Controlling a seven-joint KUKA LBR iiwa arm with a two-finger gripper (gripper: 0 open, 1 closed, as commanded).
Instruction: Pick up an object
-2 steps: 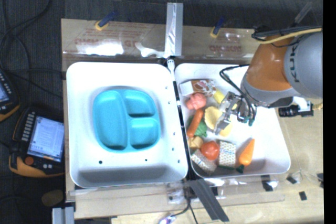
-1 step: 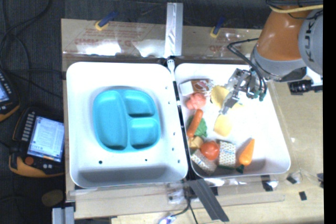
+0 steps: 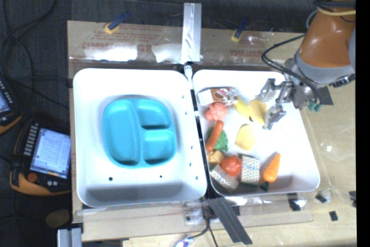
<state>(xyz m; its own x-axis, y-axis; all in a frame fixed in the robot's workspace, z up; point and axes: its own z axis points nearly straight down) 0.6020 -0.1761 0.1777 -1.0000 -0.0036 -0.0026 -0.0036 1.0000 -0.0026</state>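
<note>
The right bin (image 3: 300, 142) holds several toy foods. Among them are a yellow piece (image 3: 256, 109), a pale yellow fruit (image 3: 245, 137), a red tomato (image 3: 230, 165), an orange carrot (image 3: 270, 166), a pink item (image 3: 217, 111) and a checkered box (image 3: 250, 169). My gripper (image 3: 270, 103) hangs over the upper right part of this bin. Its fingers (image 3: 274, 116) stand apart, open, with nothing clearly gripped. The yellow piece lies just left of the fingertips, close to or touching them.
The left bin (image 3: 87, 124) carries a blue compartment tray (image 3: 139, 130). A second carrot with green leaves (image 3: 215, 136) and a wrapped packet (image 3: 223, 93) lie along the right bin's left wall. Bare white floor shows at the right bin's right side.
</note>
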